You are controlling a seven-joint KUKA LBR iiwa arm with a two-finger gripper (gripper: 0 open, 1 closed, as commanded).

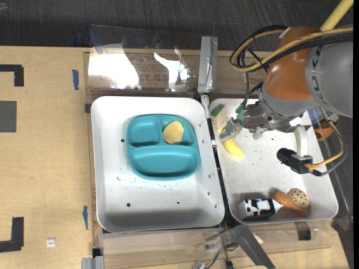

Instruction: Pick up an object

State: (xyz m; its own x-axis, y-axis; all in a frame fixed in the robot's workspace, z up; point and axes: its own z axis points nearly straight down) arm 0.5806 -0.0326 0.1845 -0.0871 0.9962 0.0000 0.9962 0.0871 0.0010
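Bench, pale wood, bearing two shallow white bins side by side. Left bin: one teal tray with three compartments, lying near the middle; a rounded yellow lump sits in its upper right compartment, and the other two compartments hold nothing that can be made out. Right bin: a short yellow piece lies on the floor near the left wall, tilted; a small green scrap lies at the far left corner; a black-and-white toy lies along the near wall, and just beside it on the right an orange-brown item with a spotted tan disc touching it. Arm – grey, with an orange band – reaches in from the right over the far part of the right bin. Tool: low over the left side of the right bin, just above the yellow piece; contact between the two cannot be made out, and whether the tool is open or closed cannot be told from this angle. The toy and the orange-brown item lie well apart from the tool.
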